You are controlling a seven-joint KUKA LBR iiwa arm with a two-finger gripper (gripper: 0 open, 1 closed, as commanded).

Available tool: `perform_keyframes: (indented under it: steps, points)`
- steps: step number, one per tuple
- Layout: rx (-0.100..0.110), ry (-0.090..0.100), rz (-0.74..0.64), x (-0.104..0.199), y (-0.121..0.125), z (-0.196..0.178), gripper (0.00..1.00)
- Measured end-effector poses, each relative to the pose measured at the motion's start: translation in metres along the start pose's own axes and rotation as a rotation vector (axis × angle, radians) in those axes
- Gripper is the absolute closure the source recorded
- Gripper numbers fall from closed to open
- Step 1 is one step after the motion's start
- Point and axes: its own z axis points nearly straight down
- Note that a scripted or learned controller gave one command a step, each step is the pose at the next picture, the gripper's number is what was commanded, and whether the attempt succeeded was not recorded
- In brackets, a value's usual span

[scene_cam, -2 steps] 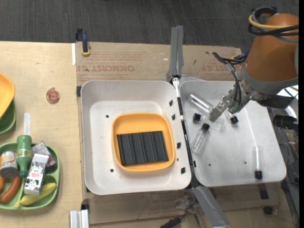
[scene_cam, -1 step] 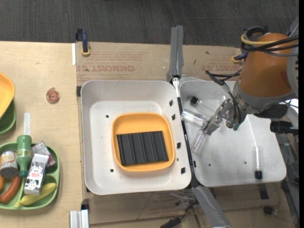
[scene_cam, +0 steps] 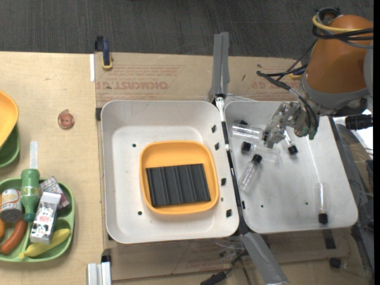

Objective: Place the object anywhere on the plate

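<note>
An orange square plate (scene_cam: 177,151) sits in the middle of the left bin (scene_cam: 119,159). A dark grey ridged slab (scene_cam: 178,183) lies flat on it. In the right bin (scene_cam: 338,177) lie several clear plastic vials with black caps: one at the upper left (scene_cam: 244,130), one near the left wall (scene_cam: 250,171), one at the lower right (scene_cam: 321,200). My gripper (scene_cam: 274,136) hangs low over the upper middle of the right bin, right beside the upper-left vial. The wrist above it hides what is at its tips.
The arm's orange band (scene_cam: 338,58) looms over the right bin's far right corner. Left of the bins, on the wooden bench, stand a green tray (scene_cam: 62,239) of toy food, an orange bowl (scene_cam: 6,120) and a small pink disc (scene_cam: 66,120).
</note>
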Motion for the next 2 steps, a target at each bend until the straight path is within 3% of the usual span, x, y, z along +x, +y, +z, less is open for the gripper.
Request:
perform_keyframes:
  steps: [2]
  points:
    - [-0.001,-0.002,-0.452,-0.06,-0.057,0.001,1.0]
